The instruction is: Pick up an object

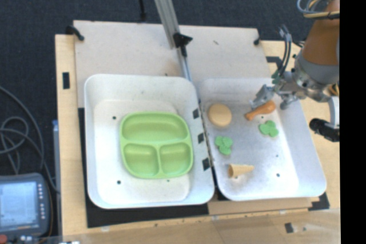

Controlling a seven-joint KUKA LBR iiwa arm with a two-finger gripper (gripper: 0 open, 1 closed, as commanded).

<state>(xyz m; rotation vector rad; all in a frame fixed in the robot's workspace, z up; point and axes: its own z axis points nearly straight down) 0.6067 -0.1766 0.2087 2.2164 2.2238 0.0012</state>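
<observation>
Table: carries two white bins side by side.
Left bin: holds a green divided plate.
Right bin: holds a tan round piece, an orange carrot-like piece, two green leafy pieces and a small cone.
Arm: reaches in from the right.
Pincer: sits low over the carrot-like piece, apparently touching its upper end; whether the fingers are spread or pressed together, I cannot tell at this sharpness.
Step in hand: the grasp attempt on the carrot-like piece, which lies on the bin floor. Next move calls for a firm close, then a straight lift.
</observation>
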